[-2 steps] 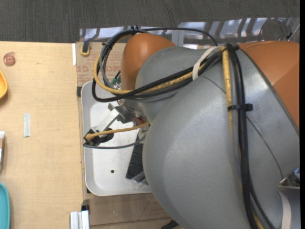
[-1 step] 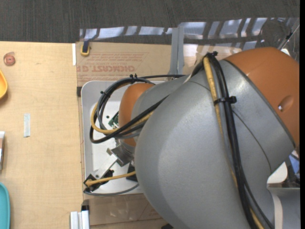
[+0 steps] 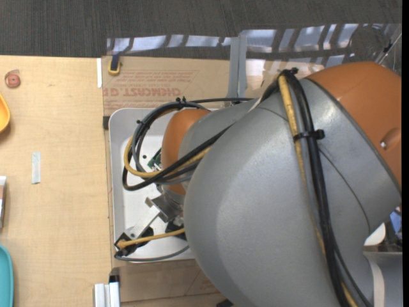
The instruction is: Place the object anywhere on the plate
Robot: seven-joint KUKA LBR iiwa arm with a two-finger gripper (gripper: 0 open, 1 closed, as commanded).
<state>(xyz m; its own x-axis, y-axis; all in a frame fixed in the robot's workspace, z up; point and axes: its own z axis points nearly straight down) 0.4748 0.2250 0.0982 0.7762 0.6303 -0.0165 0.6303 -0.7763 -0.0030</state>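
arm (image 3: 275, 190) low over white bin (image 3: 121, 171) | gripper grip: cannot tell | maybe hides plate | go slow, lower straight

One grey arm with orange bands (image 3: 281, 190), one shallow white bin (image 3: 118, 171), several black and yellow cables (image 3: 137, 149).

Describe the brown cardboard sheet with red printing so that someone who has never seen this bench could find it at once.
Start from the big grey robot arm with the orange band on the right of the camera view. It reaches down into a shallow white bin. Just past that bin's far rim lies the brown cardboard sheet; it alone carries red lettering, unlike the plain pale wooden benchtop to its left.
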